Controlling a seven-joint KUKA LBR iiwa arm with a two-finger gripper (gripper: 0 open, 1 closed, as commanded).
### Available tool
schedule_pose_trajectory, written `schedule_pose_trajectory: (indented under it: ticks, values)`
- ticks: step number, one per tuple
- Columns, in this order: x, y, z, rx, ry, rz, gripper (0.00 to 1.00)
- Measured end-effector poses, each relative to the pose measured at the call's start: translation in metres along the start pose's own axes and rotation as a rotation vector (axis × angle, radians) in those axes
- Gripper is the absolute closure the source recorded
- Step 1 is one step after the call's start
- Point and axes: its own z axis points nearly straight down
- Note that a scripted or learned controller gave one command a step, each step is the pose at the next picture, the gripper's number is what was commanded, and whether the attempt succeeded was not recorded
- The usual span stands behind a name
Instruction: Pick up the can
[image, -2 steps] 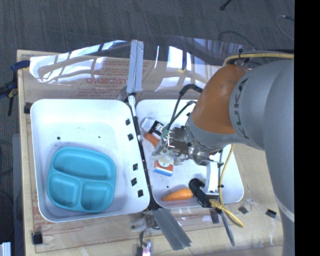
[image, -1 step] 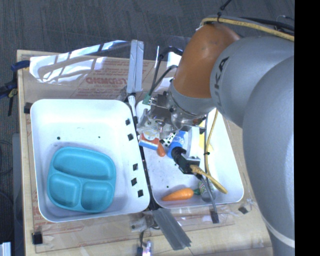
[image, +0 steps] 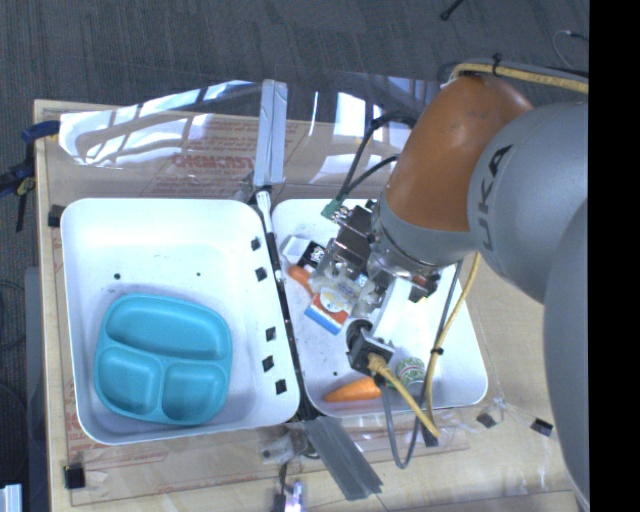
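Overhead, two shallow white bins are seen side by side on the bench. The left bin (image: 90, 230) is occupied by a teal divided plate (image: 163, 357), which lies flat toward its near left corner with three compartments facing up. The right bin (image: 470, 385) is largely covered by the grey arm (image: 520, 200), whose orange band (image: 450, 150) is seen above the wrist.

The gripper (image: 345, 275) is lowered into the right bin, near the bin's left wall and toward its far end. How far it is open cannot be told, because the tips are hidden among the wrist hardware and the clutter beneath; no object can be made out as held.

Just below the gripper, a small orange, white and blue package (image: 325, 305) is seen lying on the bin floor. An orange carrot-shaped object (image: 352, 392) is laid along the near edge of the right bin. Just beside it, to its right, a small round greenish object (image: 411, 372) is partly visible behind the yellow cable (image: 437, 345); it may be the end of the can, though this cannot be confirmed.
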Motion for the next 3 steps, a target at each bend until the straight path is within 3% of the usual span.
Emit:
schedule_pose_trajectory:
  ticks: [3]
  values:
    - [0.006,-0.002,-0.027,0.007,-0.007,-0.035,1.00]
